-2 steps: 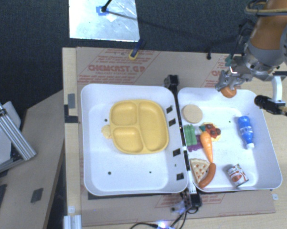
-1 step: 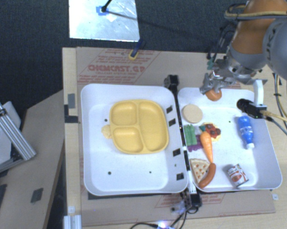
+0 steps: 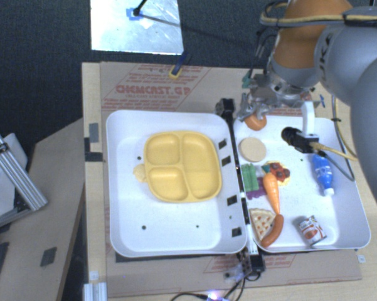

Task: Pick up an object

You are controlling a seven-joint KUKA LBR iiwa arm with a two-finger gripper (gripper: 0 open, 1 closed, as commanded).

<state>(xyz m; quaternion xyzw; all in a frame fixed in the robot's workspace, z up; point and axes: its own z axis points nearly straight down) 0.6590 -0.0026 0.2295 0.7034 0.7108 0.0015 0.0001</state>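
My gripper (image 3: pixel 254 113) hangs over the far left corner of the right bin (image 3: pixel 348 231). A small orange object (image 3: pixel 256 123) sits directly under its tip, touching or nearly touching it; whether it is gripped cannot be made out. Just in front lies a round tan cookie (image 3: pixel 253 149). Further forward are a carrot (image 3: pixel 273 192), a green block (image 3: pixel 249 177), a pizza slice (image 3: pixel 261 219) and a sausage (image 3: pixel 273 231).
A blue bottle (image 3: pixel 322 173) lies at the right side of the right bin, a small can (image 3: pixel 311 229) near its front. The left bin (image 3: pixel 122 218) holds a yellow divided plate (image 3: pixel 179 167). The black divider (image 3: pixel 235 174) runs between the bins.
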